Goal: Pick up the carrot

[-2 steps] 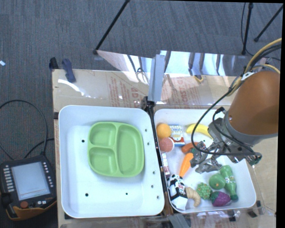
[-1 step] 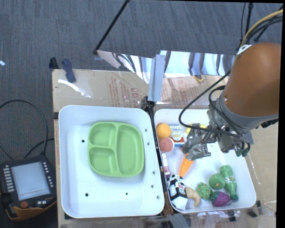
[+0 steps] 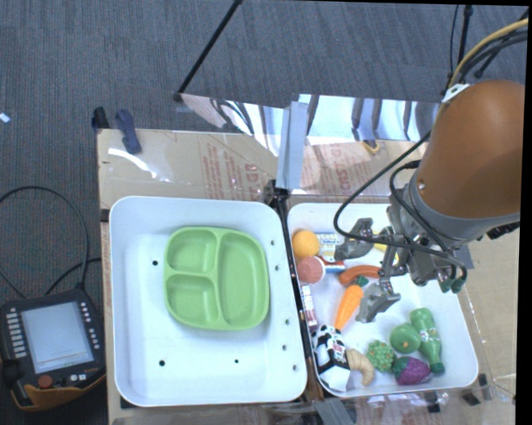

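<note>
Orange carrot [image 3: 349, 306] lies just left of the claw [image 3: 378, 300], long axis slanting down-left; claw closure unclear.

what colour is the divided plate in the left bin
Light green, seen plainly in the camera view: the divided plate in the left bin.

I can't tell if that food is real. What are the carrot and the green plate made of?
The carrot looks like moulded plastic: uniform orange, smooth, slightly shiny. The green plate also looks plastic: one flat pale green, with rounded moulded compartments and a matte finish. Neither is certain from a picture alone.
</note>
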You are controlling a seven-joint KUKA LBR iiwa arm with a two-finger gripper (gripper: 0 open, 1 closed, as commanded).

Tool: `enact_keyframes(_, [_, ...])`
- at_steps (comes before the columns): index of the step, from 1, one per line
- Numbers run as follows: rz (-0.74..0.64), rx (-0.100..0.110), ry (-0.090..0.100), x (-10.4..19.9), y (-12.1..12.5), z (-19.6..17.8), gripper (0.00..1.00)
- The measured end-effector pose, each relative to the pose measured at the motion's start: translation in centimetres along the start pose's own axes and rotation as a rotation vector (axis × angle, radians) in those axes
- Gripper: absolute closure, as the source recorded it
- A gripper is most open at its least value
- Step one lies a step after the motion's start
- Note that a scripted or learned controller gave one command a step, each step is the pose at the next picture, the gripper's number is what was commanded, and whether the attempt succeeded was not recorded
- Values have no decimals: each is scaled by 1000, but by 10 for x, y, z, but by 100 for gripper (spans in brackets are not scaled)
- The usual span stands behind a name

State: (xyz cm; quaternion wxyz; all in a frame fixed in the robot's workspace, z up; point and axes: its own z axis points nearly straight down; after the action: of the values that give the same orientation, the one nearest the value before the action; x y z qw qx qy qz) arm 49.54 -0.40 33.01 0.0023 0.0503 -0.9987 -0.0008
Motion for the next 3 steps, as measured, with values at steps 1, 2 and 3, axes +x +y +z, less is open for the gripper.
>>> enact_keyframes(1, [-123, 1, -12, -18, -35, 81, 0])
enact_keyframes(2, [-174, 1, -7, -28, -68, 151, 0])
enact_keyframes(3, [-175, 2, -8, -37, -87, 210, 0])
